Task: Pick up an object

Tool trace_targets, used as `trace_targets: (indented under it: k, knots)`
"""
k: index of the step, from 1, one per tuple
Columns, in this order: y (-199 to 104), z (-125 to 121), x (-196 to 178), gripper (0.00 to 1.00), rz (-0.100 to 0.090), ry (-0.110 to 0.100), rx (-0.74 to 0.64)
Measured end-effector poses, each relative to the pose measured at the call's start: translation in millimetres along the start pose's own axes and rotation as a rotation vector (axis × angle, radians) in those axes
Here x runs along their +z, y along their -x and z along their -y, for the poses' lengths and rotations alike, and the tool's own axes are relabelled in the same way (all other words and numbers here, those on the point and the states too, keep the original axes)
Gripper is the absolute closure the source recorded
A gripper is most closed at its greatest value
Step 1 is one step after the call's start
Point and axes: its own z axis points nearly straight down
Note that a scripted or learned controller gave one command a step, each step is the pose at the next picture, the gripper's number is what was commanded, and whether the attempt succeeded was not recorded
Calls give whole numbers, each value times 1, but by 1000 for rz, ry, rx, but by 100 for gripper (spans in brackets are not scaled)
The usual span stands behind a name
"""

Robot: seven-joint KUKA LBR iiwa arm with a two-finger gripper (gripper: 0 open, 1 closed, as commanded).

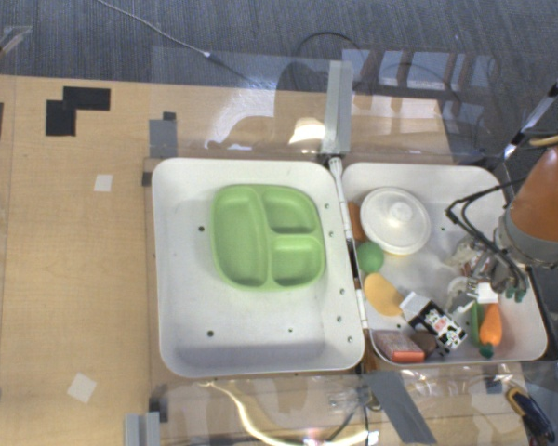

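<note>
Camera view: gripper low in right bin, near right side, above carrot; cannot tell its state, wiring blurs it. Carrot lies near front right corner, beside small black-white toy. Likely light, stiff, smooth; best taken across middle. White bowl far left; green divided plate in left bin.

You have two white bins: a left bin at nine o'clock and a right bin at three o'clock. The left contains one green divided plate. The right contains one white bowl, one green ball, one carrot.
</note>
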Motion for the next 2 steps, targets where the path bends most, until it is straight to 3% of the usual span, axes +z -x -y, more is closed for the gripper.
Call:
trace_targets:
  k: [1, 2]
  knots:
    - [92, -23, 3, 0, -3, 2, -294]
    - [29, 0, 1, 0, -2, 1, -156]
